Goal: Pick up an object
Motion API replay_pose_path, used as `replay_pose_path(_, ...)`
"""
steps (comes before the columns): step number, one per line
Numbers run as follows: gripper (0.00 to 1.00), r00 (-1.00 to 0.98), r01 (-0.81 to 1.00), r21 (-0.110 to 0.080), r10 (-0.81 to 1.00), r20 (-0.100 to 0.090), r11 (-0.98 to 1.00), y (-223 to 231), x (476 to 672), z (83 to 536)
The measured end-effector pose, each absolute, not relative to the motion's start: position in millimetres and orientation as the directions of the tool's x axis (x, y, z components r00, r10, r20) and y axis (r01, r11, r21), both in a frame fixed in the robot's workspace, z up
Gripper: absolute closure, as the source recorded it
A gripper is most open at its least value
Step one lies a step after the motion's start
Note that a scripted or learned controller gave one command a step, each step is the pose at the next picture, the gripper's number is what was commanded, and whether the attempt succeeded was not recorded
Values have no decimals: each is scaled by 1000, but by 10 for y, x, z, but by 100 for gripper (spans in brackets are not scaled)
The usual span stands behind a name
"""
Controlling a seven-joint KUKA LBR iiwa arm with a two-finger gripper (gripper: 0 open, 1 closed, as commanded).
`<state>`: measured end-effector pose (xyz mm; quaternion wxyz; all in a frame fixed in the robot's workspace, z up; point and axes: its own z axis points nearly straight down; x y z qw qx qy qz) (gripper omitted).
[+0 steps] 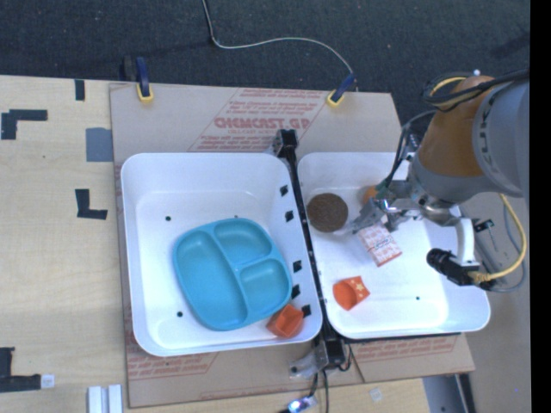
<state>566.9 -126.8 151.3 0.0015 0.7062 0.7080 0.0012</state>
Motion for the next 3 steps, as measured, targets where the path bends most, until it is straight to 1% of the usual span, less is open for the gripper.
replay_pose_path(1,100,-2,1000,5,1000,-1,2,-1265,5683,2042)
replay_pose_path(2,100,-5,1000,-1,1000,2,5,-799,5523,2104)
replay_pose_path(3,100,-7,1000,-2,1000,2,7,-256,5407,2218)
